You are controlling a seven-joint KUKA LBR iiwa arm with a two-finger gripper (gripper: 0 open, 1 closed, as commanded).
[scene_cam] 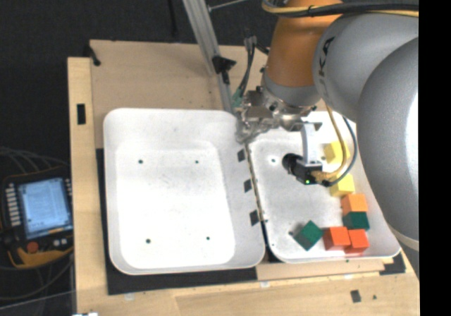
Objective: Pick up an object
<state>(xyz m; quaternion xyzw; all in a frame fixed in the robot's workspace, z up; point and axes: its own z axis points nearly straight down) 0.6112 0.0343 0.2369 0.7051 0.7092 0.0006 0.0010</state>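
Part of a dark letter, seemingly a "K", stands on the grey arm just below its orange band, cut off by the casing's curve. The handheld pendant's lit screen at the left shows lines too small to read.

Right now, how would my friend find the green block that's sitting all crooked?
Look at the right bin, the one under the arm. Along its near edge sits a cluster of blocks; the dark green block is the leftmost one, just left of the orange blocks. It is turned cornerwise like a diamond, while another green block further right sits square among its neighbours.
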